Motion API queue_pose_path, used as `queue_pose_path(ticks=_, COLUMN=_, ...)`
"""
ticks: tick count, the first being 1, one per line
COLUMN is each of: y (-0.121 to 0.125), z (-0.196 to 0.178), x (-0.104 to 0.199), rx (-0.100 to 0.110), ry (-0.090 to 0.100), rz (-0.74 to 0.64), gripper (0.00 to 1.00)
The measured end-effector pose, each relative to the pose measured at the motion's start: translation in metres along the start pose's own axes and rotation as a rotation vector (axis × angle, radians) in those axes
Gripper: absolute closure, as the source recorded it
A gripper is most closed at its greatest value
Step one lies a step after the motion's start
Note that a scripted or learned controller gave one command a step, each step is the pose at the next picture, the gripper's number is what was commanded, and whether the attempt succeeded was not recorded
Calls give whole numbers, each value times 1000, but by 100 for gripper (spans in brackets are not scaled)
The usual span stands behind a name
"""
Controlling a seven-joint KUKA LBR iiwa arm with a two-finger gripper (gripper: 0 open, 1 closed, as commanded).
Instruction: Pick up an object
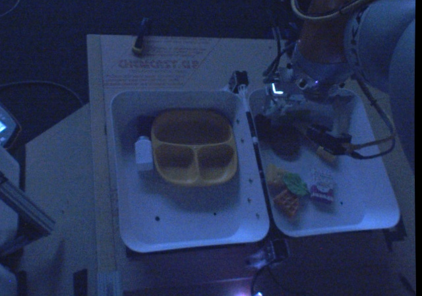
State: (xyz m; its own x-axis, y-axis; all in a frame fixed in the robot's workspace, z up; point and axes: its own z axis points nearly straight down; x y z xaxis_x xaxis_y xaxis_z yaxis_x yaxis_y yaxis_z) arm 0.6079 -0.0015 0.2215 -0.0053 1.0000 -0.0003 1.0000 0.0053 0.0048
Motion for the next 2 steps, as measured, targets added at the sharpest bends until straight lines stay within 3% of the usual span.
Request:
queue_pose_path(ticks=1, y=31, z=-8, x=54, rx=-1, ry=2, rz=-1, gripper=100)
queue_pose_path(ticks=2, y=38, z=4, x=82, rx=1, ry=1, rz=2, gripper=100)
